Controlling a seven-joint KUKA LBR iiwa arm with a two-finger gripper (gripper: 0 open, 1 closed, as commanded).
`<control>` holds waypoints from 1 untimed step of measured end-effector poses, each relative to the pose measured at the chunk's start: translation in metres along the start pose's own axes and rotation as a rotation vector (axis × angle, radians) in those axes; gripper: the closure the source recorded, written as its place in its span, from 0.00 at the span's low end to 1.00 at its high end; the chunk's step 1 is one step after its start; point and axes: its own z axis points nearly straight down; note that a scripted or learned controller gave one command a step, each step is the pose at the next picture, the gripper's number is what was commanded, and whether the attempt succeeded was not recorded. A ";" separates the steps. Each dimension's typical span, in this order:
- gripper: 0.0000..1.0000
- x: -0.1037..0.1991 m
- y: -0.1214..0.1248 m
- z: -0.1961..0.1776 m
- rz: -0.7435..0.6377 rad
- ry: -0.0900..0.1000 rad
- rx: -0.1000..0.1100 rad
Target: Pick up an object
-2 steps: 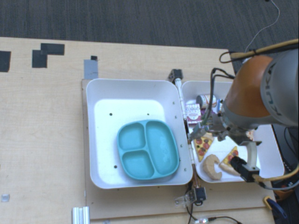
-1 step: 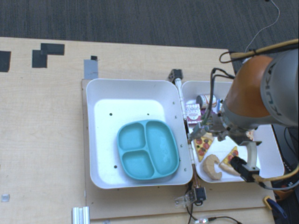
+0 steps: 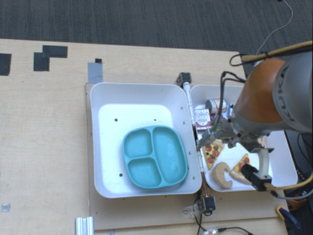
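Bins sit side by side on the pale wooden surface (image 3: 44, 146). Left bin (image 3: 105, 99) holds a teal divided plate (image 3: 155, 156) with three compartments, lying flat toward its near right corner. Right bin (image 3: 283, 165) holds the loose items: a pizza slice toy (image 3: 212, 153) near its left wall, a tan croissant-shaped piece (image 3: 222, 175) close to the near rim, a second pizza-like wedge (image 3: 241, 163) just beside it, and a small can (image 3: 213, 105) and a white-and-red packet (image 3: 201, 116) toward the far end. The arm (image 3: 274, 94) hangs over the right bin, and its hand (image 3: 230, 136) is low above the pizza slice toy; whether the hand is open or closed cannot be told, and nothing is visibly held.
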 end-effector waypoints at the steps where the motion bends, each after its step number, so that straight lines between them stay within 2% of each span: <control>1: 0.00 0.000 0.000 0.000 0.000 0.000 0.000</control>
